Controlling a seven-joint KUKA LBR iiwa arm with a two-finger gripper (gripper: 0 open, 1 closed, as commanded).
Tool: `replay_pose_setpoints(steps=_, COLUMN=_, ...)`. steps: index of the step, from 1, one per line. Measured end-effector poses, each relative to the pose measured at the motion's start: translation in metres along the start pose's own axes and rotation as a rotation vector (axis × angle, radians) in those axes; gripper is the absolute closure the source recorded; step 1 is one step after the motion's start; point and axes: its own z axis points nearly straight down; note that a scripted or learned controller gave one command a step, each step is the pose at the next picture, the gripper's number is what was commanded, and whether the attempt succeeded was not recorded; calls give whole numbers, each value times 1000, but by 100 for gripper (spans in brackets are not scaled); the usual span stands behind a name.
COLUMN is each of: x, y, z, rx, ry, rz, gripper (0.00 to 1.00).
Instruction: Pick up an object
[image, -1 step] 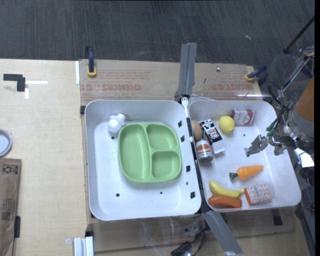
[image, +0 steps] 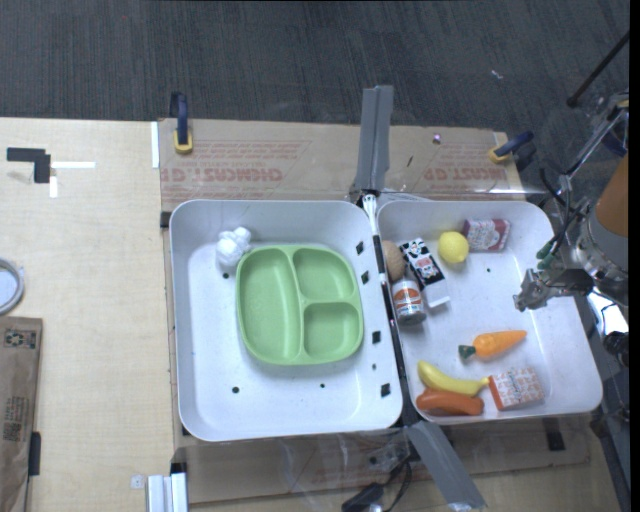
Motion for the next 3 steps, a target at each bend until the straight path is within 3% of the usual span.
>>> replay_pose_setpoints(steps=1, x=0, y=0, z=0, rx=0, ry=0, rz=0, gripper=0)
replay_pose_setpoints(steps=2, x=-7, y=-32, z=109, rx=-3, ry=0, rz=-91, gripper=0)
replay_pose_setpoints(steps=3, x=22, y=18, z=118, rx=-5, ry=-1, rz=-159, gripper=0)
